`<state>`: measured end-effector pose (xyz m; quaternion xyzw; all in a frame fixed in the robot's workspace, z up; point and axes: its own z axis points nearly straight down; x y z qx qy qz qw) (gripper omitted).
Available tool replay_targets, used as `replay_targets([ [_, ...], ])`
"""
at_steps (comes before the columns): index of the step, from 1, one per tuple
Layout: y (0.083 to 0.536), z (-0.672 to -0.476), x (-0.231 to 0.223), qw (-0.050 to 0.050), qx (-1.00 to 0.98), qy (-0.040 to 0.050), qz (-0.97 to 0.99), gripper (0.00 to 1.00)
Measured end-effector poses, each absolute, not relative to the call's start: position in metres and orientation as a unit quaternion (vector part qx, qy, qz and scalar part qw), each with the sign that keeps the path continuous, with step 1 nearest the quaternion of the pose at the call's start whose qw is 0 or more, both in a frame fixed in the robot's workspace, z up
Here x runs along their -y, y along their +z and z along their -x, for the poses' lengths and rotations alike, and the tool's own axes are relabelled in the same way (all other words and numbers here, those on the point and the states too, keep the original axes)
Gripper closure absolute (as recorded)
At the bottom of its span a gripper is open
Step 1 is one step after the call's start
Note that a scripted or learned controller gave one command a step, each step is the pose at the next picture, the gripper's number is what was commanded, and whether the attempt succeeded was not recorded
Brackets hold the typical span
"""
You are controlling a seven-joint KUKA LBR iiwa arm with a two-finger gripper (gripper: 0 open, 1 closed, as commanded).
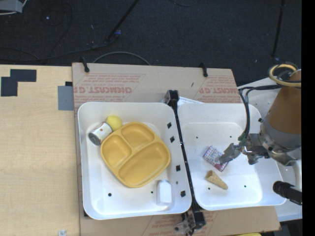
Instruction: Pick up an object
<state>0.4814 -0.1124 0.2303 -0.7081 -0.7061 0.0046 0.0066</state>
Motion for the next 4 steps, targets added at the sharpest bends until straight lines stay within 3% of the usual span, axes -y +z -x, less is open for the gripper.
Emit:
replay_targets([
  [1, 0.236, -0.484, 0.113, 0.002, 0.707, 0.0011, 0.707, 0.0],
  [4, 0.087, -0.483, 0.122, 0.004, 0.707, 0.0017, 0.707, 0.0],
])
